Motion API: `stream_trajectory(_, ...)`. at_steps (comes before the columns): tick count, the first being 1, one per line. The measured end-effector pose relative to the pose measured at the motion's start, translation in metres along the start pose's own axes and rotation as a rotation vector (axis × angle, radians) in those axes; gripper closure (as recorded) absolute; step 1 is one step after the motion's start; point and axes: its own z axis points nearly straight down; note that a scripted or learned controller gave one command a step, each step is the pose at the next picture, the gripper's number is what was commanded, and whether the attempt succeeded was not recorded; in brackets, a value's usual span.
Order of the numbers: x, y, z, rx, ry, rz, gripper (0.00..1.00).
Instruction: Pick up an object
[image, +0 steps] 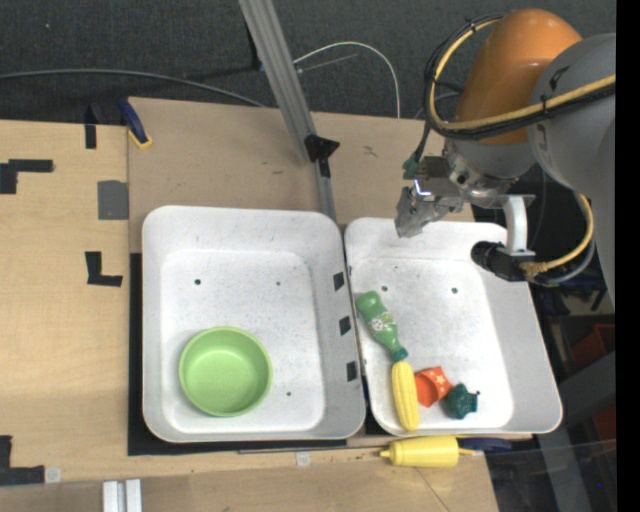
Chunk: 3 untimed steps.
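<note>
We are hovering our claw (412, 222) above the right bin's (520, 330) far rim, carrying nothing; its spread we cannot tell. Next we need descending toward the green bottle (380, 322), lying nearer the camera.

A pale wooden desk (230, 170) fills most of the frame, marked with black tape strips (98, 268) and a grey patch (113, 199) at the left. Dark carpeted floor (150, 45) runs along the top, crossed by thin cables (345, 50). A slanted metal pole (285, 80) rises from the desk toward the upper middle. Lighting is even.
</note>
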Motion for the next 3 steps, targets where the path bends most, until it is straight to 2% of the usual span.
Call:
stream_trajectory(1,0.054,-0.024,0.003,-0.001,0.001,-0.001,1.0)
stream_trajectory(3,0.148,-0.062,0.04,0.001,0.0,-0.001,1.0)
